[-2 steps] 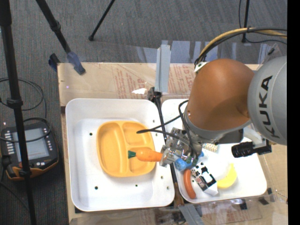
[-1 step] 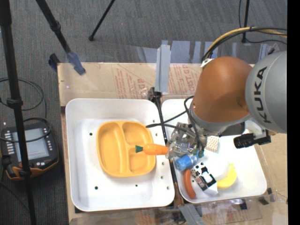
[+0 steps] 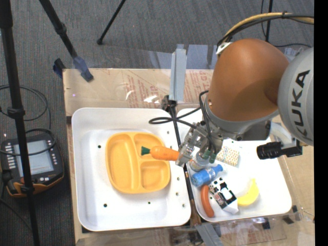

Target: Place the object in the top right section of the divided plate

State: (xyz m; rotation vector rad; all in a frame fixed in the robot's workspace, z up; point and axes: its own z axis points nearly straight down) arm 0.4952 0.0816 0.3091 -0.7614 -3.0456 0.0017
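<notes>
Two-finger gripper [image 3: 184,154] low over gap between bins, jaws narrow, clamped on thick end of orange plastic carrot with green top [image 3: 163,153]. Carrot lies level across top right section of yellow divided plate [image 3: 120,163] in left white bin [image 3: 87,137] — green tip at centre divider, whether touching plate cannot tell. Right white bin [image 3: 274,186] carries blue bottle [image 3: 205,176], red sausage [image 3: 206,201], yellow banana [image 3: 249,194] — all just beside gripper.

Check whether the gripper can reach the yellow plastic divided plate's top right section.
Probably yes: the gripper, holding an orange toy carrot, hangs at the yellow divided plate's right edge with nothing between.
</notes>
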